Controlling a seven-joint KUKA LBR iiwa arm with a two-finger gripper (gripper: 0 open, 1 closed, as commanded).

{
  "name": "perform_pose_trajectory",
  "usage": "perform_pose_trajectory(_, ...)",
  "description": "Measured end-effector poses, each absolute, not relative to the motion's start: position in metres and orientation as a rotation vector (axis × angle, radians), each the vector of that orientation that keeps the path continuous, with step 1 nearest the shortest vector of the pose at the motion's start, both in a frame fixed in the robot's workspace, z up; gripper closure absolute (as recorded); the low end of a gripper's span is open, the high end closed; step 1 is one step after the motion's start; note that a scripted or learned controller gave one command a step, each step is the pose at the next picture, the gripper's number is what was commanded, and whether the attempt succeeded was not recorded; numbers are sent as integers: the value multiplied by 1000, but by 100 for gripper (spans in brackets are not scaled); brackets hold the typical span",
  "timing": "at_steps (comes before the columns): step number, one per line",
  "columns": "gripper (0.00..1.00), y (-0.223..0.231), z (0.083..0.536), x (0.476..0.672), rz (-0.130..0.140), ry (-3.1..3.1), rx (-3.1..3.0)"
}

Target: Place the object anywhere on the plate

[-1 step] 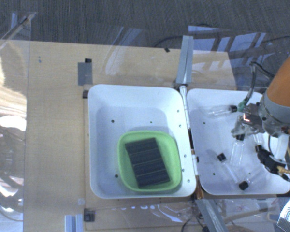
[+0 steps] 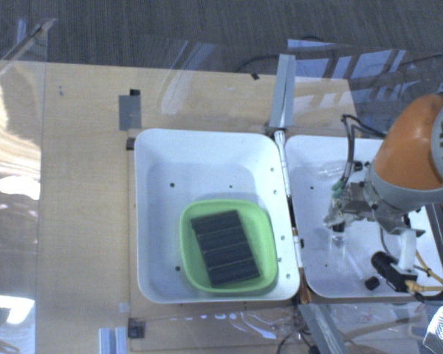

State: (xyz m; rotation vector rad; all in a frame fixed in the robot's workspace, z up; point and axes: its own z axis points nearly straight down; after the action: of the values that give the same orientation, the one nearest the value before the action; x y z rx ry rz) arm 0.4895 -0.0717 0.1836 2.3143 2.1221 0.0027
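A green square plate (image 2: 263,231) sits in the front half of the left bin (image 2: 156,198). A dark, ridged rectangular block (image 2: 223,248) lies flat on the plate and covers most of its middle, turned a little off the plate's edges. My gripper (image 2: 337,223) hangs over the middle of the right bin (image 2: 310,164), pointing down, well to the right of the plate and apart from the block. I see nothing held in it.
A raised divider (image 2: 287,198) separates the two bins. A small black piece (image 2: 371,282) lies near the right bin's front edge. The grey and orange arm (image 2: 413,153) covers the right bin's right side. Bare bench (image 2: 59,198) lies to the left.
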Motion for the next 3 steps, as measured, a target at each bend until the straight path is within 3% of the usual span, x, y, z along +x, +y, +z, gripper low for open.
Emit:
perform_pose_trajectory(1, 100, 21, 185, 511, 8, 2357, 2071)
perform_pose_trajectory(2, 100, 89, 184, 488, 5, 2520, 1873)
perform_pose_trajectory(3, 0, 89, 184, 488, 5, 2519, 1874)
